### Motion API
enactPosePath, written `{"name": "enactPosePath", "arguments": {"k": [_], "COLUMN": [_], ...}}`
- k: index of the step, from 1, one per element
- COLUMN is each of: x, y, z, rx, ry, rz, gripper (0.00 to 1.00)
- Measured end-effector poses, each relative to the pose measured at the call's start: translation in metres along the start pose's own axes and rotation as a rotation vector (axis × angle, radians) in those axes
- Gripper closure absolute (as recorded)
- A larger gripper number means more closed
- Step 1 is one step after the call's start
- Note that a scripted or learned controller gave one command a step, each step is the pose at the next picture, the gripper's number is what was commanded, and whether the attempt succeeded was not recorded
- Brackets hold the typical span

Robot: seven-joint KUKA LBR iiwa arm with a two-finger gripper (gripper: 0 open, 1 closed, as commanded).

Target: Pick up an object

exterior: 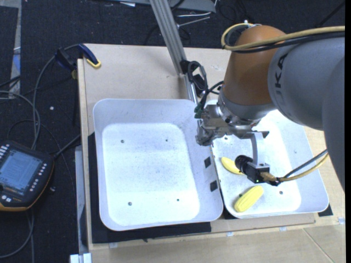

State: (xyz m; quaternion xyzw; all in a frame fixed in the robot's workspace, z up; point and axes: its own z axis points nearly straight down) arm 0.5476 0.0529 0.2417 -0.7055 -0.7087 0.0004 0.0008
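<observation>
Nothing's picked up yet, far as I can see. My arm hangs over the right bin. Can't tell if the jaws are open or closed. The banana and corn lie inside it.

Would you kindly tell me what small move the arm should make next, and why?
Probably shift the hand slightly rightward in view, over the yellow banana: the hand sits at the right bin's left edge, beside the banana rather than above it.
</observation>
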Motion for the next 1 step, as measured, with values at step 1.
{"name": "enactPosePath", "arguments": {"k": [1], "x": [0.0463], "y": [-0.0235], "z": [-0.0059], "rx": [-0.001], "ry": [0.001], "rz": [0.000], "gripper": [1.00]}}
